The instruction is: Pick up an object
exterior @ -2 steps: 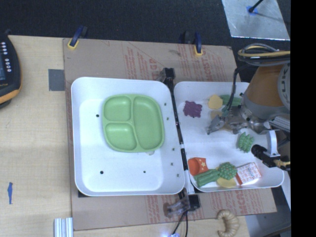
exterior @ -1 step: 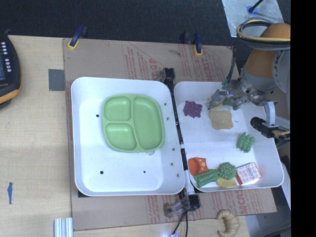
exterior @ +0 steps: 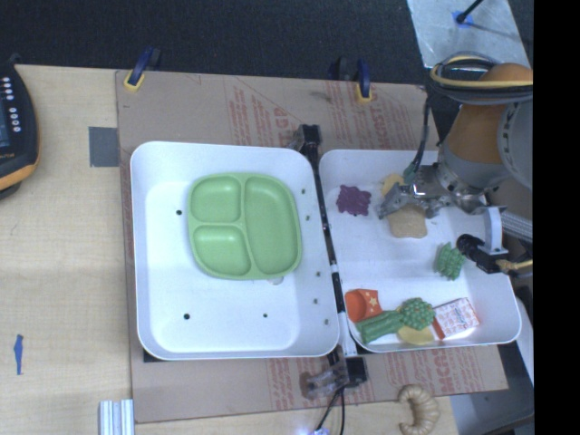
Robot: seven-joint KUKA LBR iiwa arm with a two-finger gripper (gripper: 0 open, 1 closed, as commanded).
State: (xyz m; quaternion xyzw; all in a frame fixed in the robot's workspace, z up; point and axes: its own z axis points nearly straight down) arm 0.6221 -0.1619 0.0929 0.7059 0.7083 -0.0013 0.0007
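Where the worktop (exterior: 63,270) begins at the far left, a dark device with buttons (exterior: 14,125) lies at the edge, and a small blue mark (exterior: 18,352) sits lower down. On a brown cardboard sheet (exterior: 227,111), held by blue and yellow clips at the back, stand the two white bins. The left bin (exterior: 163,324) holds a green plate (exterior: 245,226) with three compartments, lying flat near the middle.

The right bin (exterior: 381,261) holds several small things. A purple piece (exterior: 353,199) lies near its back left part. In the front left corner there is a red piece (exterior: 362,304), and touching it a green vegetable (exterior: 399,320) with a yellow piece (exterior: 415,336) under its end. Just beside these, a small red and white packet (exterior: 456,318) lies near the front wall. A tan piece (exterior: 408,226) lies at the back middle, with a yellow piece (exterior: 391,185) close behind it. A small green leafy thing (exterior: 449,261) lies further right, apart from the others.

My jaws (exterior: 412,198) are low over the back of the right bin, just above the tan piece and beside the yellow one. Whether they are open or closed, I cannot tell, and I see nothing clearly between them. My grey arm with its orange band (exterior: 476,134) comes from the right.

On the worktop in front of the right bin lies a curled tan thing (exterior: 419,409).
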